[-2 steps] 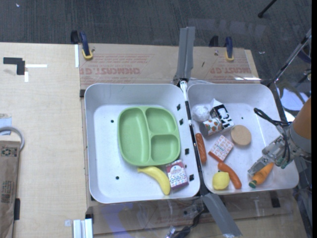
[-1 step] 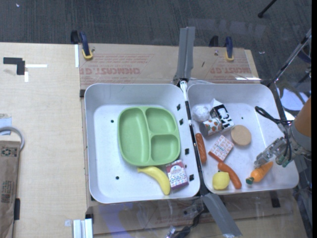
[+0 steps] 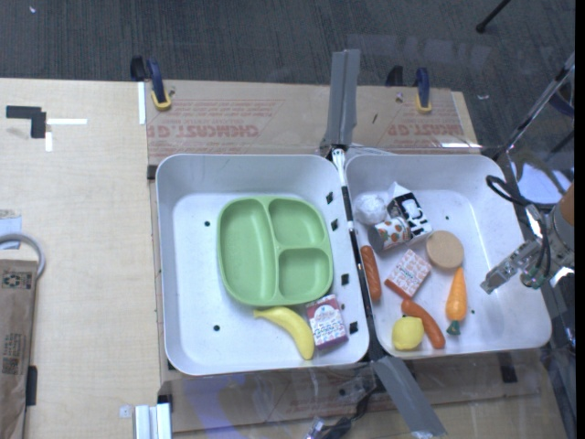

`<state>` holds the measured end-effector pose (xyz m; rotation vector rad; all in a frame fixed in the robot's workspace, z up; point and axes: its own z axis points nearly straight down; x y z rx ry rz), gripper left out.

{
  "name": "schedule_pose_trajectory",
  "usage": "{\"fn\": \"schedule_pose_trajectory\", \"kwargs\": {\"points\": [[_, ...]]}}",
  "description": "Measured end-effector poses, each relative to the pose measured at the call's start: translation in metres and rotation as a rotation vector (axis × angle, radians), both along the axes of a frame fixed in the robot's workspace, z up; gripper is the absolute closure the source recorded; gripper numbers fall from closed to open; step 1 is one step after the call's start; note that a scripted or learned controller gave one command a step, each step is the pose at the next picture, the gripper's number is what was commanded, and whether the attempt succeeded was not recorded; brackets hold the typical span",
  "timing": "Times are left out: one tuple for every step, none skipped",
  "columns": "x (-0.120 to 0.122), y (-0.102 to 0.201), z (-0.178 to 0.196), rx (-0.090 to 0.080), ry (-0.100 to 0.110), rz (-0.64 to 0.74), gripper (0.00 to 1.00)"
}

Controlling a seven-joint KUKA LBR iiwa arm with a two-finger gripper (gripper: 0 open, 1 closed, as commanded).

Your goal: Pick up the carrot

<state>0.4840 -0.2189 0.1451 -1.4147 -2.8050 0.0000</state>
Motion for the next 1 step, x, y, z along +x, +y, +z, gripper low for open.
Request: {"fn": "schedule_pose_trajectory", "kwargs": {"points": [[0.0000, -0.0001, 0.0000, 0.000, 0.000, -0.001, 0.00]]}}
